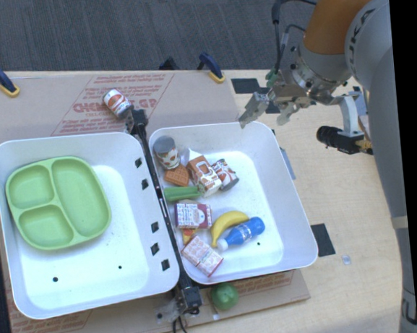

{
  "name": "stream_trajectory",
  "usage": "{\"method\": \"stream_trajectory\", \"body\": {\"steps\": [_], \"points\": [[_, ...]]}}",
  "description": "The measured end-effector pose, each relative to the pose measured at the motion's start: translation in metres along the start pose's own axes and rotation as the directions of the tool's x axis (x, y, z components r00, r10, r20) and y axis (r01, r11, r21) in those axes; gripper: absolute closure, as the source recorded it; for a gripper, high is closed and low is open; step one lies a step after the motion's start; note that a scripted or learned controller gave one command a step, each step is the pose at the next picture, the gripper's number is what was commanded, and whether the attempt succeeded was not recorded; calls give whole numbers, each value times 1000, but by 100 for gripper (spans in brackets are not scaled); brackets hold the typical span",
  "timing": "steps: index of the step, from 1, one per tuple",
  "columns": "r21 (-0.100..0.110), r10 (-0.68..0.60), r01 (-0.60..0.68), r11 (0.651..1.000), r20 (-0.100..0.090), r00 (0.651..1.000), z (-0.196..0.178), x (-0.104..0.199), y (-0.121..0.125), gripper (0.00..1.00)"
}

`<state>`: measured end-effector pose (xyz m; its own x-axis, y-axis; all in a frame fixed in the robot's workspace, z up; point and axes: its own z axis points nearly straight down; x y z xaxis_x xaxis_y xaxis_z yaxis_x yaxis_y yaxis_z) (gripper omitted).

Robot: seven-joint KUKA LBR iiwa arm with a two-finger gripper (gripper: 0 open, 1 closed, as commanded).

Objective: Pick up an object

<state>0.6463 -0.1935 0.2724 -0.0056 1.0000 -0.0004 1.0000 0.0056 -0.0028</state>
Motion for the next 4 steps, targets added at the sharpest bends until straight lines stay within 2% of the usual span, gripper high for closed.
{"method": "stream_trajectory", "body": {"steps": [1,2,3,4], "points": [[2,-1,1,1000,0,1000,65,-7,-15,0],[0,-1,1,1000,0,1000,64,-7,-15,0],[2,-2,2,1000,-1,1000,181,66,-76,0],[1,-2,2,1000,-1,1000,182,73,-170,0]]}}
